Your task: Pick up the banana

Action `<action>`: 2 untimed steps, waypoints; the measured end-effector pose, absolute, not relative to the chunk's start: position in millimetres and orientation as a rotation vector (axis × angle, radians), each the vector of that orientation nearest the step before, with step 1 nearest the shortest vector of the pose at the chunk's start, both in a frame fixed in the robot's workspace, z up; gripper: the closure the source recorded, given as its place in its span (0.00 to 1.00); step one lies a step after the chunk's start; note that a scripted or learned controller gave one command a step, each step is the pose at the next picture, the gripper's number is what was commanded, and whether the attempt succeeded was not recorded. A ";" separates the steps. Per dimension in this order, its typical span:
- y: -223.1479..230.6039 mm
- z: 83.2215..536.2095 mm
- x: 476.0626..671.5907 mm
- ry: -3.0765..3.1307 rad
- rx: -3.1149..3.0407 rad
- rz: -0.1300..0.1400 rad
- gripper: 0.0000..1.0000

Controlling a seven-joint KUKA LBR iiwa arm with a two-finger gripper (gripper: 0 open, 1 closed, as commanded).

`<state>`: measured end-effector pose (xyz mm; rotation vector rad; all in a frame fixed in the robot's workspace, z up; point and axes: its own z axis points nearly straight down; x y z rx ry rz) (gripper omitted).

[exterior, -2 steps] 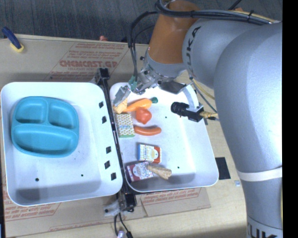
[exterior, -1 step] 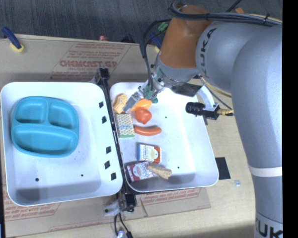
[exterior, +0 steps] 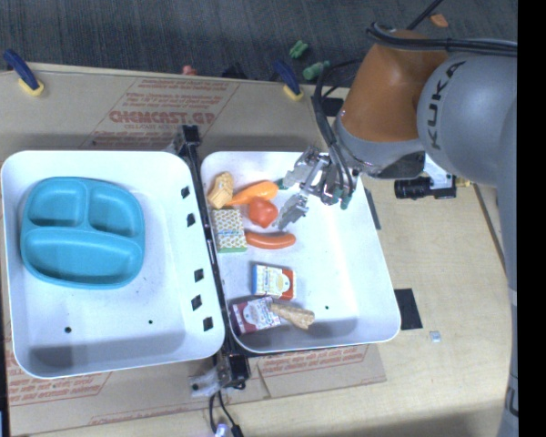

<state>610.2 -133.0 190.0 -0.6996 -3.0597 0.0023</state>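
Nearest you, at the near edge of the right bin (exterior: 373,271), lie a dark red packet (exterior: 252,315) and a tan bread-like piece (exterior: 293,315) touching it. Note the gripper (exterior: 296,198): it hangs over the far half of that bin, carried by the grey arm (exterior: 464,107) with its orange band (exterior: 387,94) coming in from the right. Its fingers stand slightly apart, with nothing seen between them. You see one fingertip (exterior: 289,215) just right of a red tomato (exterior: 263,212), near it but whether touching cannot be told.

Working outward from the gripper: an orange carrot-like piece (exterior: 255,192) lies just far of the tomato; an orange-red sausage shape (exterior: 270,239) lies just near of it. You find the banana (exterior: 221,189), a short yellowish-tan piece, at the bin's far left corner, beside the carrot's left end and apart from the gripper. A green-and-yellow packet (exterior: 227,229) sits just near of the banana, along the left wall. A small carton (exterior: 273,280) with blue and red print lies mid-bin.

Left bin (exterior: 36,353): a blue divided tray (exterior: 82,230) rests in its far left part.
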 end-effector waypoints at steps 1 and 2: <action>-101.5 91.3 554.2 -3.073 -0.646 0.001 0.00; -44.1 192.7 604.8 -3.037 -0.811 0.001 0.00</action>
